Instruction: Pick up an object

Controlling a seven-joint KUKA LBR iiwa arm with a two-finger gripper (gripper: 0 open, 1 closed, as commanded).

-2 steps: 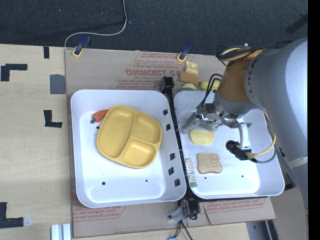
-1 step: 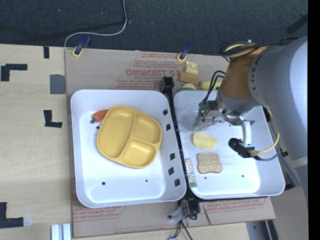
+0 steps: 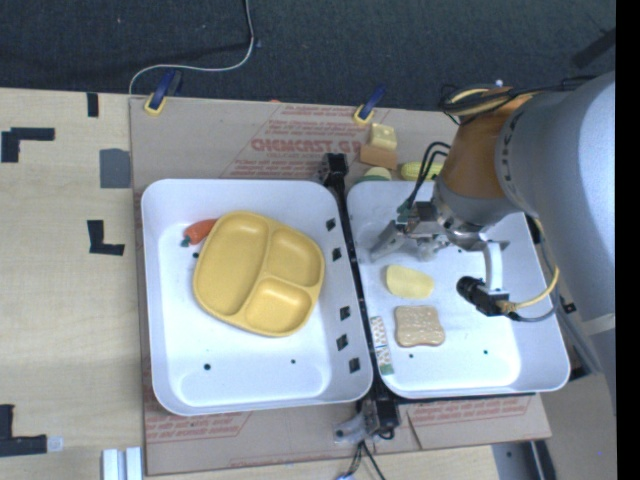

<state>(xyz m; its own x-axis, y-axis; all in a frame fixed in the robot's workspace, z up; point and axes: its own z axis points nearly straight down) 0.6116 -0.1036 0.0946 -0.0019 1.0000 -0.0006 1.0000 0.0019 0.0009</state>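
My gripper (image 3: 408, 245) hangs over the upper left part of the right bin (image 3: 530, 368), open with nothing between its fingers. Just below it lies a pale yellow rounded piece (image 3: 410, 282), apart from the fingertips. A tan slice of toy toast (image 3: 418, 326) rests flat a little nearer the front. In the left bin (image 3: 170, 368) a yellow divided plate (image 3: 259, 272) lies flat, and an orange carrot-like piece (image 3: 199, 230) peeks out at its upper left.
The grey arm with its orange band (image 3: 480, 103) covers the right bin's right side, with a black cable (image 3: 500, 303) looping beside it. Behind the bins sit a tan block (image 3: 379, 148) and small yellow-green pieces (image 3: 377, 175).
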